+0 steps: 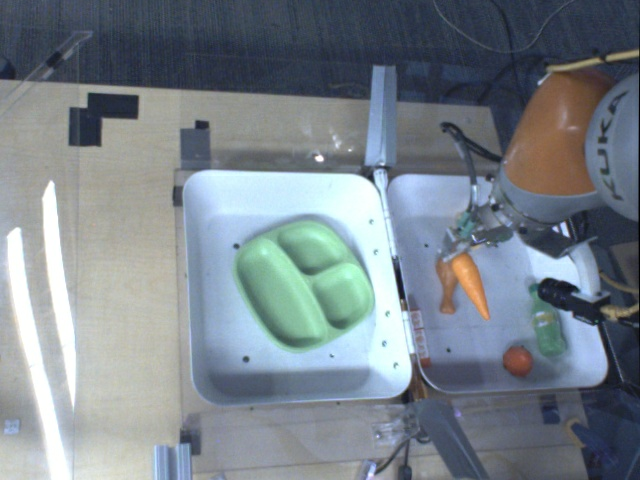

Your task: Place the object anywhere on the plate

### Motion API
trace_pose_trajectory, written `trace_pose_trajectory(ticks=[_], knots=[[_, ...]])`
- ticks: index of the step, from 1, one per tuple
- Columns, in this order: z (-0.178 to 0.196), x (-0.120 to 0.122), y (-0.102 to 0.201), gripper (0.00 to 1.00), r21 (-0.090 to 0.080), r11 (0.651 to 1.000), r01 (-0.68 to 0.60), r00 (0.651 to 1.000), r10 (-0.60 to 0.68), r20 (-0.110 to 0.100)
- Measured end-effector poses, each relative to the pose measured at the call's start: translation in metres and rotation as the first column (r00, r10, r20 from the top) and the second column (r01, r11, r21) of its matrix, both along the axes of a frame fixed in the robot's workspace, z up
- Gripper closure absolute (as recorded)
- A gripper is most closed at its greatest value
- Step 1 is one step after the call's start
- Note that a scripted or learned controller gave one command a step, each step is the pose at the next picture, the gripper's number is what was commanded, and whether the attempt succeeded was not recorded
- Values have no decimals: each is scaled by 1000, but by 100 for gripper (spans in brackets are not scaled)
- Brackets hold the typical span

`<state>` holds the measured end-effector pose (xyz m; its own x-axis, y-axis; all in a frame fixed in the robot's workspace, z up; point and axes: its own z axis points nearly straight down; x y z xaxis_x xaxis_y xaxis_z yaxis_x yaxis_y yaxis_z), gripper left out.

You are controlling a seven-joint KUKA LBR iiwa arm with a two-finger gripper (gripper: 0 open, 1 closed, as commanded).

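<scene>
Red-orange round fruit [517, 360]: near the front wall of the right shallow white bin [430, 203], apart from everything else.
Small green plastic bottle [548, 332]: just behind and right of the fruit, close to that bin's right wall.
Bright orange tapered carrot [472, 286]: middle of the right bin, lying aslant, thick end toward the gripper, tip toward the front right.
Smaller, duller orange carrot [446, 286]: just left of the first; their upper ends meet or nearly meet, forming a narrow V.
Gripper [470, 232]: low over the carrots' upper ends; whether it is wide, narrow or holding anything cannot be told from this slant.
Grey arm with orange band [560, 133]: enters from the right.
Green three-compartment plastic plate [280, 303]: centred in the left shallow white bin [205, 268], askew to its walls, well apart from both carrots.
</scene>
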<state>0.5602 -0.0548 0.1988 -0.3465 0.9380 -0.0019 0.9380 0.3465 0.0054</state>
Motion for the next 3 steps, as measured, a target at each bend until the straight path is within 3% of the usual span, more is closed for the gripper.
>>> trace_pose_trajectory(ticks=[2, 3], knots=[[-13, 26, 155, 100, 1, 999, 36, 999, -36, -1], [-13, 26, 155, 0, 1, 999, 36, 999, -36, -1]])
